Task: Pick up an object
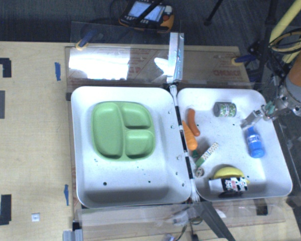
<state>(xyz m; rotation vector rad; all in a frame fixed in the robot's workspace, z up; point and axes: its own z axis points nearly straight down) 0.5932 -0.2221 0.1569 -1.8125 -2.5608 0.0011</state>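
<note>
My gripper [255, 116] reaches in from the right over the right bin [271, 97], near its far right side. Just below and in front of it lies a blue bottle [254, 143], apart from the gripper. A small greenish can [224, 109] lies to the gripper's left near the bin's back. An orange carrot [191, 129] lies along the bin's left wall. A yellow banana [228, 172] and a black-and-white bottle [234, 184] rest at the front. A thin patterned stick [206, 154] lies near the middle.
The left bin [85, 185] holds a green divided plate [123, 130]. A clear panel [120, 59] and a metal bracket [176, 54] stand behind the bins. Cables and stands crowd the back right, beside the arm [296, 82].
</note>
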